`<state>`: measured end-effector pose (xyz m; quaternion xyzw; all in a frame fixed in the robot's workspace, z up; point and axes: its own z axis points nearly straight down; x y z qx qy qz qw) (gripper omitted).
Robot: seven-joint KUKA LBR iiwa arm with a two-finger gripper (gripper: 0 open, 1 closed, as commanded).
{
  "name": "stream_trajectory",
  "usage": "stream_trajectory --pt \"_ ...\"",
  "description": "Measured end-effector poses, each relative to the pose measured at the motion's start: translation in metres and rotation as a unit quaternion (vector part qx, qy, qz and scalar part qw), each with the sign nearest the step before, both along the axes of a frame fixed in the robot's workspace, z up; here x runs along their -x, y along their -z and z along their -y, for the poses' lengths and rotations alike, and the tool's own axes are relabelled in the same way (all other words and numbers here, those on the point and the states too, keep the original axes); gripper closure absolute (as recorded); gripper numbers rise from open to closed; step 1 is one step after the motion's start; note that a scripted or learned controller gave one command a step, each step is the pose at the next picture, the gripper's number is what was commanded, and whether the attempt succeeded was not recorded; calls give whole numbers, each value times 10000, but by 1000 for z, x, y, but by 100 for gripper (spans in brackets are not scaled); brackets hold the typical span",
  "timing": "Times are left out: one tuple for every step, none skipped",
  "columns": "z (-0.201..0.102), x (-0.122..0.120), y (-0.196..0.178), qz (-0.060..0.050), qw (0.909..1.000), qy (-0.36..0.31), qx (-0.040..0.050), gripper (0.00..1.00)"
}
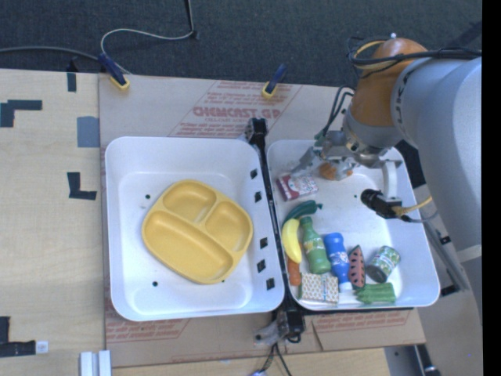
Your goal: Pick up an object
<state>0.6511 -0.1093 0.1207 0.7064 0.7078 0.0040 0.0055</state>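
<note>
While claw point(338, 163) grip unclear | left bin point(125, 210): yellow tray point(197, 230) | right bin point(419, 284): toys

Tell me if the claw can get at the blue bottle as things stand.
Probably yes, but tightly. The blue bottle lies uncovered in the right bin, wedged between the green bottle and the watermelon slice, leaving little finger room.

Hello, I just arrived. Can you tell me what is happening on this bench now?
A grey robot arm reaches from the right over the right bin, its gripper low near the bin's back edge, beside a small red-and-white packet. Toy groceries crowd the bin's front: a banana, a green bottle, a blue bottle. The left bin holds a yellow divided plate.
</note>
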Motion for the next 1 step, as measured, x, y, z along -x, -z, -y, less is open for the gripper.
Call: stream_trajectory --pt "1 75 35 -73 10000 9 -11 0"
